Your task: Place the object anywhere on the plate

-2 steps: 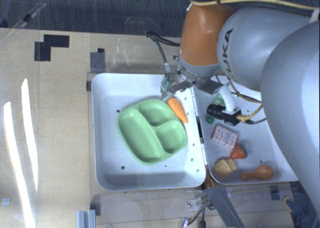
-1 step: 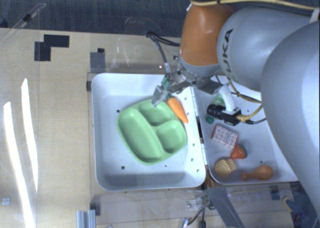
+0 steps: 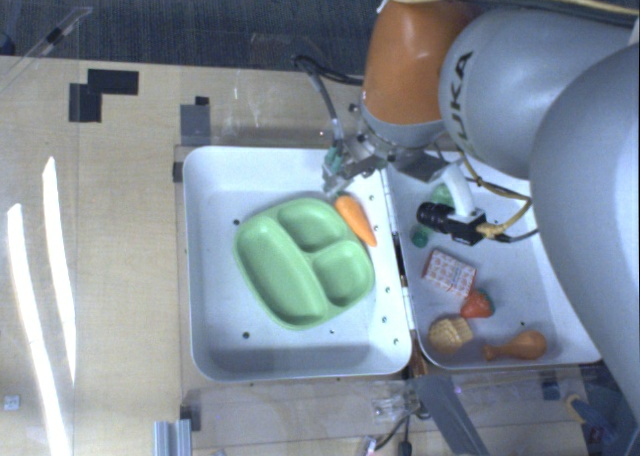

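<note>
A green plate [image 3: 300,264] with three compartments lies in the left white bin [image 3: 215,344]. An orange toy carrot [image 3: 355,220] slants along the plate's upper right rim, over the bin wall side; whether it rests on the rim or hangs free is unclear. The gripper [image 3: 340,172] is directly above the carrot's upper end, very close to it or touching it. The grey arm with its orange band [image 3: 410,54] comes in from the upper right and hides the area behind the gripper.
The right bin [image 3: 560,334] holds a pink patterned box [image 3: 448,272], a red fruit [image 3: 477,304], a yellow piece [image 3: 450,334], a tan gourd-shaped piece [image 3: 515,346] and a green item [image 3: 442,194]. A black cylinder [image 3: 445,220] with cables hangs off the arm.
</note>
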`<state>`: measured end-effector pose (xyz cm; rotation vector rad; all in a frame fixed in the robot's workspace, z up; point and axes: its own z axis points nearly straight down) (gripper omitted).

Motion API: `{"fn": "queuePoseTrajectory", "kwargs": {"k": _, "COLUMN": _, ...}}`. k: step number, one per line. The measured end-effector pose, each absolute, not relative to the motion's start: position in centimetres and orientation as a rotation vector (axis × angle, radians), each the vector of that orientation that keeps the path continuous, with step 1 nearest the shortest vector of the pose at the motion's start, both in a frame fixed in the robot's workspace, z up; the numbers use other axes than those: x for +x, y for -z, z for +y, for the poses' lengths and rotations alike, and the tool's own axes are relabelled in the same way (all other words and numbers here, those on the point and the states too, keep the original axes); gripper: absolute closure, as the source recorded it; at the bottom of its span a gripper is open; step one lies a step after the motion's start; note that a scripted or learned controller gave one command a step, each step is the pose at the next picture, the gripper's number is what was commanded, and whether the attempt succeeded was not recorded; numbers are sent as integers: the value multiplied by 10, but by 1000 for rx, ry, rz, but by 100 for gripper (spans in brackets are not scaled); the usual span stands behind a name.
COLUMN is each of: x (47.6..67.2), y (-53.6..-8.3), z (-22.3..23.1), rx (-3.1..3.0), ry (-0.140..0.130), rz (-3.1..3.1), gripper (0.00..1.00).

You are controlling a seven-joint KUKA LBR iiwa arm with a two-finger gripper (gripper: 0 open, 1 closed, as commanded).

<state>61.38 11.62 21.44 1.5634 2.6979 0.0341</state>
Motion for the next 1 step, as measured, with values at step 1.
{"fn": "queuePoseTrajectory", "kwargs": {"k": 1, "x": 587, "y": -186, "z": 93, "rx": 1669, "ry": -6, "rz": 2657, "gripper": 100}}
